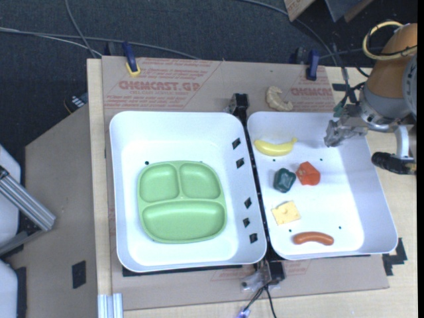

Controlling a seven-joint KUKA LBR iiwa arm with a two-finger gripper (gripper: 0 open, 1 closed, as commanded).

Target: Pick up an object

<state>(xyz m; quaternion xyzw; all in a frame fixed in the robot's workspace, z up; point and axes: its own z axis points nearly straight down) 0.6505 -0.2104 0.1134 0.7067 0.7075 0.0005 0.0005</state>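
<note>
Two white bins: left bin holds green divided plate; right bin holds banana, sausage, cheese wedge, tomato, dark green toy. Gripper hovers at far edge, grip unclear.

Bench: flat board surface with red printed lettering along the far edge. Carries two shallow white bins side by side, touching at the centre line: left bin, right bin. Blue clamp at the far left edge, second blue clamp at the far right edge. Beige crumpled object directly on the board, just beyond the right bin's far rim.
</note>
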